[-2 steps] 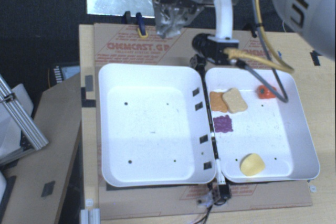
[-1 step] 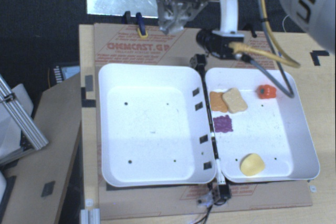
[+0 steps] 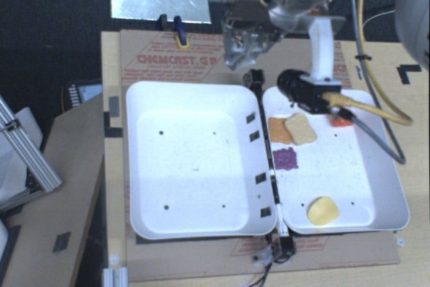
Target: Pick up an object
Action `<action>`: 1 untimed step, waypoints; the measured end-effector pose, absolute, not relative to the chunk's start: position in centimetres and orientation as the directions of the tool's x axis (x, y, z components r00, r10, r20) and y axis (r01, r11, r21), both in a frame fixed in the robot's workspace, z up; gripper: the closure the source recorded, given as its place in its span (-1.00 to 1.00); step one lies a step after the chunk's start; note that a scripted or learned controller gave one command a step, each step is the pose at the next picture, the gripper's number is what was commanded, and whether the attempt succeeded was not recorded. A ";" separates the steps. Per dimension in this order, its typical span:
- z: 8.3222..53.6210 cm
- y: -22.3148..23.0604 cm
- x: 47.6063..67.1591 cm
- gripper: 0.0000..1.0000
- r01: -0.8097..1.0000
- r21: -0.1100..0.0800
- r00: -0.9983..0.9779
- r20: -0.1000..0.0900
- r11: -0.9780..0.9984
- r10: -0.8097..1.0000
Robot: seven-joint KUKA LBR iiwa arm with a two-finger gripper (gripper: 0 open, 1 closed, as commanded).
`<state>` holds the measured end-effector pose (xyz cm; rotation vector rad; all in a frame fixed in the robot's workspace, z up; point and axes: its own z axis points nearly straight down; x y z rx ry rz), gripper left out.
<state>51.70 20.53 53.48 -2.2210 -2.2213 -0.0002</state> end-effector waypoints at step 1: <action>50.1 23.6 55.7 1.00 1.000 -0.001 -0.006 0.000 0.006 1.000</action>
